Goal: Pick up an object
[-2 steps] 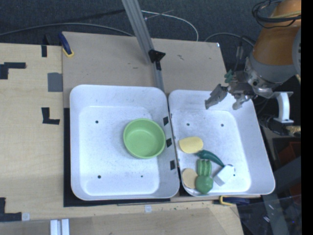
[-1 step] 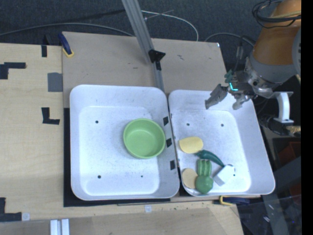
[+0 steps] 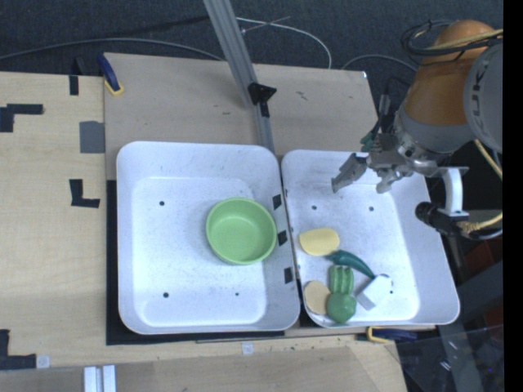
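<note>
The two-finger claw (image 3: 360, 179) is hovering spread and empty above the right-hand shallow white bin (image 3: 409, 243), risking closing on nothing since the yellow oval piece (image 3: 319, 241) is lying well apart.

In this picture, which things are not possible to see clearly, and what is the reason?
- Camera view: the objects piled in the right bin near corner overlap. The pale disc is partly covered by the green pieces, and the small white and grey item is too small to identify.
- Camera view: the gripper fingers spread wide above the bin with nothing between them; their height over the floor cannot be judged.
- The green bowl hides the left bin floor beneath it.
</note>
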Robot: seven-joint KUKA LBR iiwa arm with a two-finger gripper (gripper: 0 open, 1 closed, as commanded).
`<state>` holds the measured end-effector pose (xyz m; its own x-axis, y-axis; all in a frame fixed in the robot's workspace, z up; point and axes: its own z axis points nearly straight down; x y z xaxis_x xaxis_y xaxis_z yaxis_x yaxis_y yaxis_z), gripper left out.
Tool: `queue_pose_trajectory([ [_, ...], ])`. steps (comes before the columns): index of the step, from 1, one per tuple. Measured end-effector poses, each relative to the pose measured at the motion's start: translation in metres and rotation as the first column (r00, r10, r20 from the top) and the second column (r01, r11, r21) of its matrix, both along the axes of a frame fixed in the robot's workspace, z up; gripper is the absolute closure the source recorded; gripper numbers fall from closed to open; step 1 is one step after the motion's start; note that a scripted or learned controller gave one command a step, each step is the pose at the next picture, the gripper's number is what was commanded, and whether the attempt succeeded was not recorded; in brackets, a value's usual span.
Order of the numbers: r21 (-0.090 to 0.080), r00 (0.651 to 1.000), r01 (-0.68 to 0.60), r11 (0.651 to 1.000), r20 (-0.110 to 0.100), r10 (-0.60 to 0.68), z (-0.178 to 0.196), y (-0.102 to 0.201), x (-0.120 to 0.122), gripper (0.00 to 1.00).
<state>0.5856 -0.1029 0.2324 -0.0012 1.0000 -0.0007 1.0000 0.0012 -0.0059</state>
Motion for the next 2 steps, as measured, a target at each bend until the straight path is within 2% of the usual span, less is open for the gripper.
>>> queue_pose_trajectory([
  [2,0.0,1.0,0.0,1.0,-0.001,0.0,-0.093,0.005,0.0,0.0],
])
